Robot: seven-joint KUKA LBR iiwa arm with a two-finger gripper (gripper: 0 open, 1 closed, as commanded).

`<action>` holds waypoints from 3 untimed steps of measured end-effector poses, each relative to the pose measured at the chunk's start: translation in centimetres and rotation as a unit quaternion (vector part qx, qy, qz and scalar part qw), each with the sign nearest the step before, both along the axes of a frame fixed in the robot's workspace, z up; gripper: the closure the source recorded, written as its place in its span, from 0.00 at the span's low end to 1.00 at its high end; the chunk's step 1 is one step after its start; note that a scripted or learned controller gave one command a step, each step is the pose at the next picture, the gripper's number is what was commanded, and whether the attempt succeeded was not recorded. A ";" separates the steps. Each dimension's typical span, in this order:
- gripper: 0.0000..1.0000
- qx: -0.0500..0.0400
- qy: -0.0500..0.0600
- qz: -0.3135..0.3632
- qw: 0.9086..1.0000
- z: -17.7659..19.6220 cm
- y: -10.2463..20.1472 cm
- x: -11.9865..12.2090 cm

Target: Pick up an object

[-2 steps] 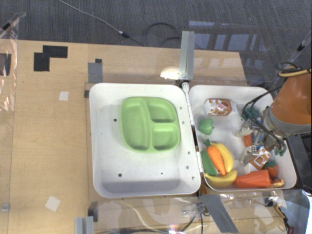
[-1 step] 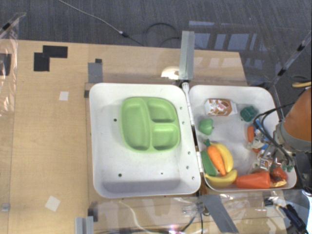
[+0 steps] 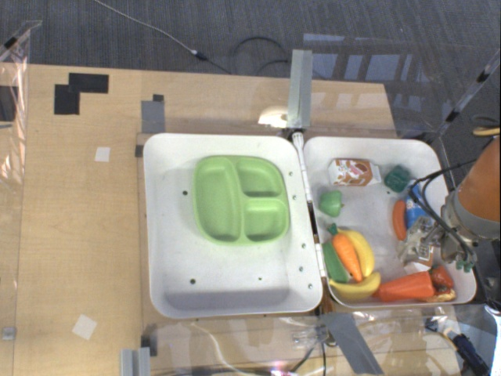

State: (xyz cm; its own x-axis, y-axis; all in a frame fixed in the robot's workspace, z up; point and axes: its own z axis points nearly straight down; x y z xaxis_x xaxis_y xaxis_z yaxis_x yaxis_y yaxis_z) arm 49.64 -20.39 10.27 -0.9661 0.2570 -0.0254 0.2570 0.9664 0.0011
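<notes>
The right bin (image 3: 368, 149) holds several toy foods. A brown-and-white packet (image 3: 350, 172) lies at its back, with a dark green piece (image 3: 397, 179) to the right of it. A green pepper (image 3: 331, 203) sits near the left wall. At the front lie a banana (image 3: 359, 266), a small carrot (image 3: 347, 256) across it, and a larger orange carrot (image 3: 407, 287). An orange piece (image 3: 400, 219) stands by the right side. My gripper (image 3: 423, 242) is low over the bin's right side, beside the orange piece and above the large carrot.
The left bin (image 3: 168, 233) holds a green divided plate (image 3: 239, 199). A metal post (image 3: 299, 92) stands behind the gap between the bins. Cables run along the bench's front edge and at the right.
</notes>
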 end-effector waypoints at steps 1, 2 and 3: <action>1.00 -0.002 0.002 0.081 0.997 15.4 3.2 -0.5; 1.00 0.000 0.011 0.214 0.977 6.1 -0.1 5.9; 0.00 -0.001 0.009 0.214 0.977 6.3 -0.1 6.0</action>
